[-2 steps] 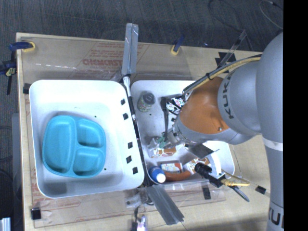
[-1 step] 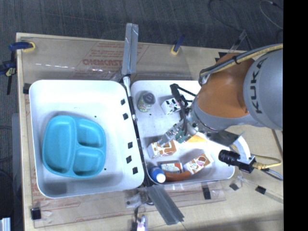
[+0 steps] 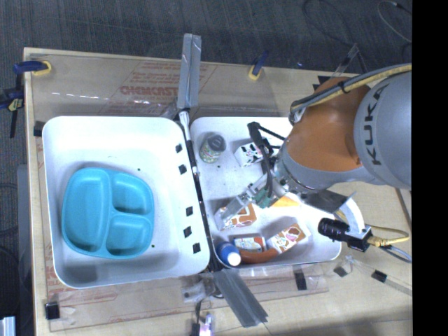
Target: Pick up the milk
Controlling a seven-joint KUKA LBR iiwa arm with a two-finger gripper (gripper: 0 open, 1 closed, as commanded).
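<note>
Milk carton (image 3: pixel 236 215) lies tilted in the right bin (image 3: pixel 217 170), just beside the gripper (image 3: pixel 260 196), whose opening I cannot tell. Snack packets (image 3: pixel 269 241) crowd close below the carton; a descent could pinch one instead.

You have the tray (image 3: pixel 107 212) in the left bin (image 3: pixel 56 135); in the right bin (image 3: pixel 231 126), the can (image 3: pixel 211 146) sits behind the cartons (image 3: pixel 236 215), the bottle (image 3: pixel 229 254) in front

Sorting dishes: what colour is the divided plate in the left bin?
Light blue plate, camera view.
</note>
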